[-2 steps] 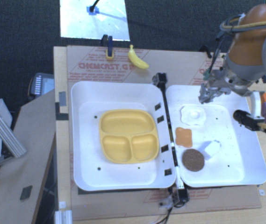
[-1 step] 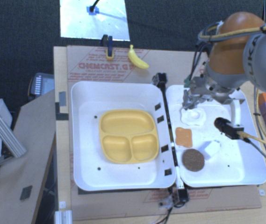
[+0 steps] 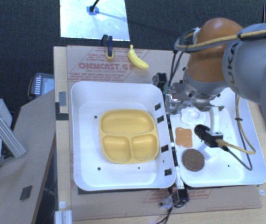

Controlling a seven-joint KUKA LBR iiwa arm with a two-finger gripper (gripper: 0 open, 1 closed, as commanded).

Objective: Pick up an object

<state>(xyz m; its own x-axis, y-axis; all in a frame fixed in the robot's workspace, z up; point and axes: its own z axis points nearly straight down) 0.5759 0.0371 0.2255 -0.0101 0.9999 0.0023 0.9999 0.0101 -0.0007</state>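
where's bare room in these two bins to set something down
Left white bin: bare floor round the yellow three-compartment plastic plate, widest along the back wall. Right white bin: front right corner, beside the brown round patty. Crowded under the hand, by the orange square slice.

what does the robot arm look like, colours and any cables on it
The arm is a thick, rounded, smooth grey tube. Above the wrist sits a bulging, glossy orange band. A thin yellow cable runs across that orange part, next to a darker cable. Below it, the gripper is a compact block of silver-grey metal with dark fittings. I can't make out any markings.
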